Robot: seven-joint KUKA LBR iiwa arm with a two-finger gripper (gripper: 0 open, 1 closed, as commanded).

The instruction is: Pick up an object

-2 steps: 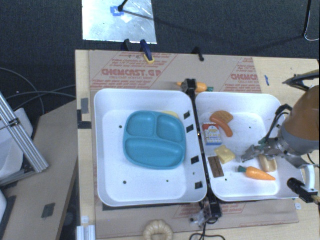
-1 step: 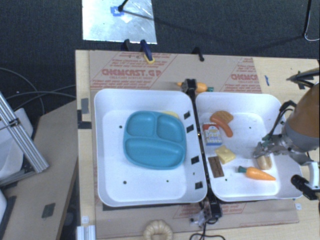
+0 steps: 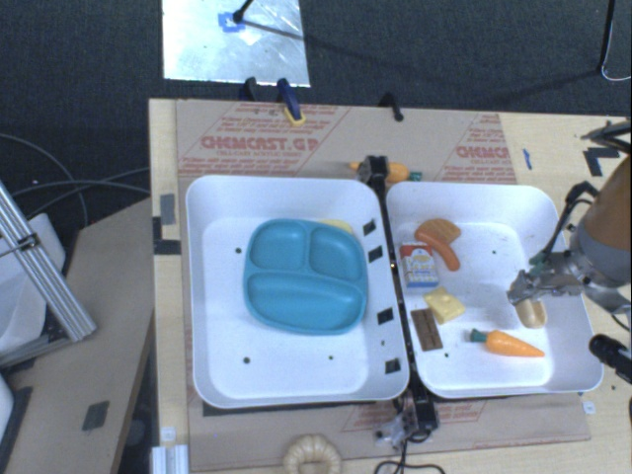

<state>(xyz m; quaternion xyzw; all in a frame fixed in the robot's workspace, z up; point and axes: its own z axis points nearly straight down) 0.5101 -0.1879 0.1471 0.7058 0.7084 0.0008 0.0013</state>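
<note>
The right bin (image 3: 474, 194) holds several toy foods: an orange sausage in a bun (image 3: 440, 241), a small red and white carton (image 3: 419, 266), a yellow cheese wedge (image 3: 444, 307), a brown bar (image 3: 427, 330) and a carrot (image 3: 515, 344). A small beige piece (image 3: 533, 315) lies near the bin's right side. My gripper (image 3: 528, 297) hangs directly over that beige piece, reaching in from the right, and seems to touch its top. The carrot lies just in front of it.
In the left bin (image 3: 212, 294) sits a blue divided plate (image 3: 304, 275) with a yellow item (image 3: 339, 226) peeking out behind it. An orange toy (image 3: 396, 173) rests behind the bins by the black divider clamp. A beige ring (image 3: 314, 454) lies at the bench's front edge.
</note>
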